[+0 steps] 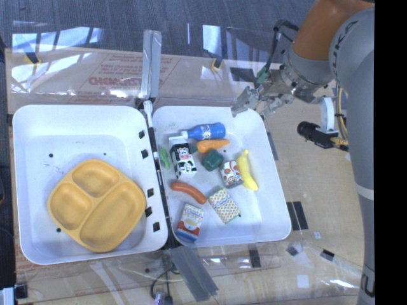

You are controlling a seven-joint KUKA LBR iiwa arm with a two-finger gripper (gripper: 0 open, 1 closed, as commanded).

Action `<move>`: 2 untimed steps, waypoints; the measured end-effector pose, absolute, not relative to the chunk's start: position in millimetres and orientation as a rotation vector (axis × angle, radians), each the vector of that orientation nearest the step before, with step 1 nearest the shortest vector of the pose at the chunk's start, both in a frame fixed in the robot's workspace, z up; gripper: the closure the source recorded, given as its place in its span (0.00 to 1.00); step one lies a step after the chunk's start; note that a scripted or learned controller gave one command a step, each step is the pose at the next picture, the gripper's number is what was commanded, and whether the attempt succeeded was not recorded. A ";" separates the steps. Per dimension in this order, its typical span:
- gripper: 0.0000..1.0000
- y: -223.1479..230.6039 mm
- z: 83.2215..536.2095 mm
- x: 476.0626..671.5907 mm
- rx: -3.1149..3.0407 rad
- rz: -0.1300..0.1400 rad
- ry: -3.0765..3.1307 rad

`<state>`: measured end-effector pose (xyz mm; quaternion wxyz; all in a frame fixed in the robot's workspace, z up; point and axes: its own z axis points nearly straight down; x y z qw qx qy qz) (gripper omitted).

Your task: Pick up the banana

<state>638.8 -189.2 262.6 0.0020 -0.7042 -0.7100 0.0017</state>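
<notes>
bench, two white bins side by side

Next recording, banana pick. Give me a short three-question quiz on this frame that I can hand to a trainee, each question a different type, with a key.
1. True or false: the banana lies in the same bin as the yellow divided plate.
2. Multiple choice: what lies right beside the banana, on its left in the camera view?
A. the blue bottle
B. the small can
C. the sausage
3. Fill in: the gripper is above the far rim of the ______ bin, in the camera view.

Key: 1 false; 2 B; 3 right.
</notes>
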 end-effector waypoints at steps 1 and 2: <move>0.00 -209.8 138.1 608.1 -2.057 0.003 -2.370; 0.00 -210.2 91.2 538.8 -2.090 0.003 -2.340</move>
